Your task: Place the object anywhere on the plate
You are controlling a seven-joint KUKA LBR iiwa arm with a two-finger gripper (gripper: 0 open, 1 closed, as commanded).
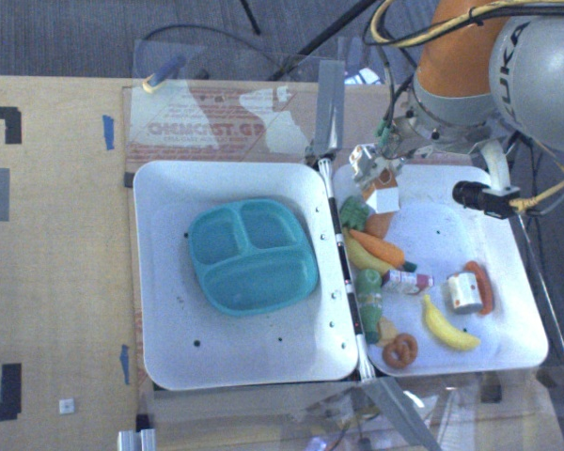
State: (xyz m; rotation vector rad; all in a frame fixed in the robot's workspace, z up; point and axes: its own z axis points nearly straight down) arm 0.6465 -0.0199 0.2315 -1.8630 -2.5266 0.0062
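Note:
A teal divided plate (252, 256) lies in the left white bin (160, 205), with nothing on it. My gripper (368, 164) hangs over the far left corner of the right bin (508, 252), just above a heap of toy food. Directly under it sit a white block (385, 198) and a green vegetable (354, 213). An orange carrot (376, 248) lies a little nearer along the bin's left wall. The gripper stands to the right of the plate, across the divider between the bins.
More items lie in the right bin: a yellow banana (448, 325), a pretzel (399, 350), a white can (463, 291) beside a red sausage (485, 286), and a small bottle (409, 281). A black part (479, 197) sticks out from the arm.

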